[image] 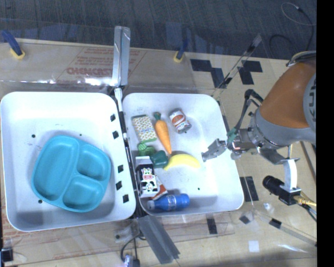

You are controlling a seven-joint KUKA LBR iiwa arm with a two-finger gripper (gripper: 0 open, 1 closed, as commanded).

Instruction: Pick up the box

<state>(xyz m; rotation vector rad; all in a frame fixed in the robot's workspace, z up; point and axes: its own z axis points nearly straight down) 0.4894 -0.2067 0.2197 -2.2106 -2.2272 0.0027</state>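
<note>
A small flat box (143, 128) with a speckled tan face lies at the upper left of the right bin (211, 104). A second box (147, 179), black and white with a small picture, lies along the bin's left wall nearer the front. My gripper (214, 149) hangs over the right side of this bin, to the right of a yellow banana (182, 161). It is well apart from both boxes, and nothing shows in its grasp.
The right bin also holds an orange carrot (163, 136), a small can (179, 121), green pieces (154, 154) and a blue bottle (170, 202) at the front. A blue divided plate (71, 173) lies in the left bin (22, 110).
</note>
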